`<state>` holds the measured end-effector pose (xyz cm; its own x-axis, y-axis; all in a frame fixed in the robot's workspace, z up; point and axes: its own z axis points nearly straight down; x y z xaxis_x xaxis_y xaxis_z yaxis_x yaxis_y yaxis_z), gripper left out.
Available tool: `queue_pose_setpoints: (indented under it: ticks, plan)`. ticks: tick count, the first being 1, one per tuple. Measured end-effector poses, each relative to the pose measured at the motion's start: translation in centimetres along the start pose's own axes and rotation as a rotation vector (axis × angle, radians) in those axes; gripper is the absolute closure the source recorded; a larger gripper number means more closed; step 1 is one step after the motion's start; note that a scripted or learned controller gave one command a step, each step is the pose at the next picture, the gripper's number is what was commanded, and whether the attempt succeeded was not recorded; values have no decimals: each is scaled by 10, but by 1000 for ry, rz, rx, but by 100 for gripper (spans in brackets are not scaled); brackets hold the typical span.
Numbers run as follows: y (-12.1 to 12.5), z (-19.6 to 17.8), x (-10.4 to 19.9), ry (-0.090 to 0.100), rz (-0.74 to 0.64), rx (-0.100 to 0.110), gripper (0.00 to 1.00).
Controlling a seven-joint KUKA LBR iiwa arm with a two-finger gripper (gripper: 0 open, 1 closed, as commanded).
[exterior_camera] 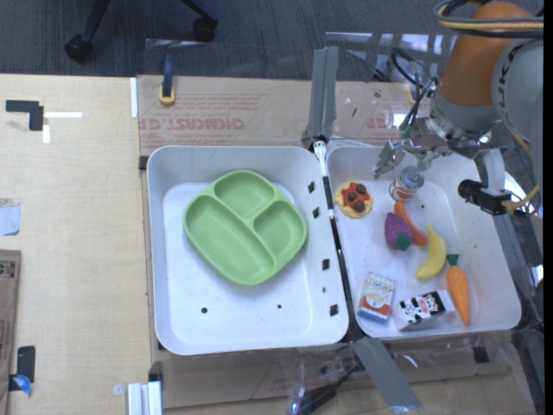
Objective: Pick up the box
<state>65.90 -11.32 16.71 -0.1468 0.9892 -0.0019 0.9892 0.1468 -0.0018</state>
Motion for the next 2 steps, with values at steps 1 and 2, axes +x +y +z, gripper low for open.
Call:
queue_pose_setpoints:
  ticks: [1,2]
  plan:
    - [-71,39,-4,3,-65,2,0]
    - [-10,22,-7,1,-204,-1,0]
